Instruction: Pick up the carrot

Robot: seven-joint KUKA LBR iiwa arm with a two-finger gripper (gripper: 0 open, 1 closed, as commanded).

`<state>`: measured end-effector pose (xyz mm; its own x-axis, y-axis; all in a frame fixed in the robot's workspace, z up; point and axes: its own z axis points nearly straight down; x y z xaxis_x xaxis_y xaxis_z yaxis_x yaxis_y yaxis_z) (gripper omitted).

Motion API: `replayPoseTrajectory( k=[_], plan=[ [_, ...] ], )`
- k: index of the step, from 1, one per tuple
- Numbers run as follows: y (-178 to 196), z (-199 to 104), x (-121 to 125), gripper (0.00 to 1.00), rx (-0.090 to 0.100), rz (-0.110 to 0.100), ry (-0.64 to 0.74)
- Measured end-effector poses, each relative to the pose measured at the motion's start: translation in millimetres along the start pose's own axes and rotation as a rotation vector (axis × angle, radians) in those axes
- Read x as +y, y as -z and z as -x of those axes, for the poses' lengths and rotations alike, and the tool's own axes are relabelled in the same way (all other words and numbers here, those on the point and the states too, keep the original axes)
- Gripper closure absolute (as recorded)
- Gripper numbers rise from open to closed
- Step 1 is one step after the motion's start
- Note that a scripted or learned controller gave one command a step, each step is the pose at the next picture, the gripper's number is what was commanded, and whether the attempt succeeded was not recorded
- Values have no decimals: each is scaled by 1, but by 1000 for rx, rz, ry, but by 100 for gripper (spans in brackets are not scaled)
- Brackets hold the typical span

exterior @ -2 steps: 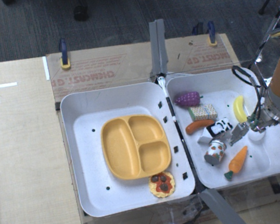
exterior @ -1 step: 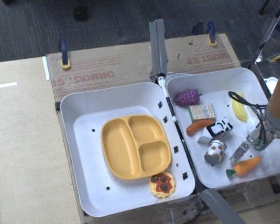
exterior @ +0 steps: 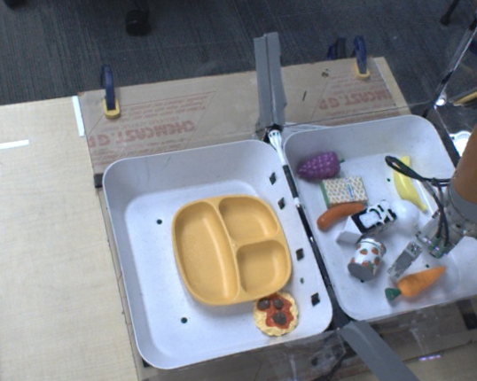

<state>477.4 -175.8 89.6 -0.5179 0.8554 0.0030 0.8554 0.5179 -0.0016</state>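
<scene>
The gripper [exterior: 408, 255] hovers just above the carrot [exterior: 420, 283] at lower right; whether its jaws are open is unclear. A descent could knock the neighbouring toy [exterior: 367, 258] or skid off the carrot.

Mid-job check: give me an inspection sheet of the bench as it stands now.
Surface: two white bins side by side, left bin, right bin.
Job's things: carrot lying near the right bin's front edge, not lifted.
Clutter: right bin has purple grapes, banana, sausage; left bin has yellow divided plate, small pizza.
Grippers: gripper just above the carrot, fingers unclear.
Cables: black cable looping by the wrist.
Surroundings: blue clamps on the cardboard behind.
</scene>
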Motion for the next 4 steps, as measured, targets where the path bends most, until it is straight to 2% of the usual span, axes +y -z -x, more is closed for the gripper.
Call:
replayPoseTrajectory(
  k=[1,2,3,4],
  plan=[
    [0,-10,6,0,0,-1,23],
    [0,39,-23,0,-1,1,9],
    [3,-22,13,0,0,-1,-75],
    [0,21,-13,0,-2,0,-116]
  ],
)
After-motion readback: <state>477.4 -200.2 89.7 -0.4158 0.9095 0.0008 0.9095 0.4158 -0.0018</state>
